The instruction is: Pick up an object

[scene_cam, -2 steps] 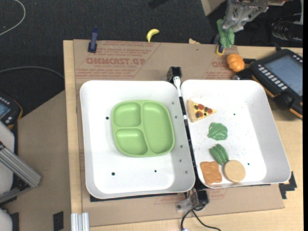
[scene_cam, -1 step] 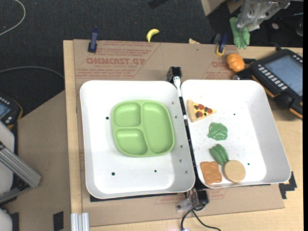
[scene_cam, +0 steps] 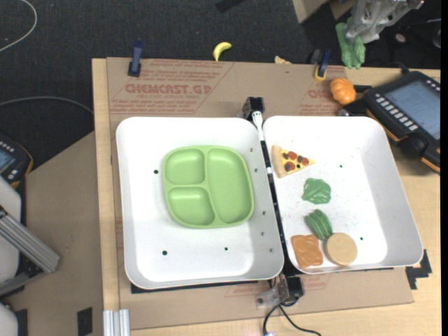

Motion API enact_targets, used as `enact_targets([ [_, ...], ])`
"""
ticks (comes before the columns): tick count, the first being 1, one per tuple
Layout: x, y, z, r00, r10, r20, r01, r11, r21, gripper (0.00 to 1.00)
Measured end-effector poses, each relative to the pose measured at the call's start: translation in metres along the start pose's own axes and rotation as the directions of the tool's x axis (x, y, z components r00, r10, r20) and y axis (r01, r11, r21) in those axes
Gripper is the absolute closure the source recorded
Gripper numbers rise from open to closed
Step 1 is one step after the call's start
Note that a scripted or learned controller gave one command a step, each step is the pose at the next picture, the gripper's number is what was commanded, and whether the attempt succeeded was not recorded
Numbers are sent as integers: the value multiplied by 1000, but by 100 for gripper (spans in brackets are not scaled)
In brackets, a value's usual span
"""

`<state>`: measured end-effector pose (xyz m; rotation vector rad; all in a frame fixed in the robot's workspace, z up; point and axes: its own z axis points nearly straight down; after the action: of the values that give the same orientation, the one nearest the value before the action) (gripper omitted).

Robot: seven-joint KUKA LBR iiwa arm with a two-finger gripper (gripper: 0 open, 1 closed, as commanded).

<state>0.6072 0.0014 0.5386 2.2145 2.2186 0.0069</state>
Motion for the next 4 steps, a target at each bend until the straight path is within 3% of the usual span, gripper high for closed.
enact_targets([
  [1, -5, -25, 73, 1000, 4, -1, -4, 1000, 16, 100],
  [2, 19, -14, 195, 1000, 0, -2, 0, 1000, 22, 100],
  [3, 18, -12, 176, 1000, 1, -1, -1, 1000, 3, 100],
  [4, -18, 14, 236, 1000, 6, -1, -6, 1000, 16, 100],
])
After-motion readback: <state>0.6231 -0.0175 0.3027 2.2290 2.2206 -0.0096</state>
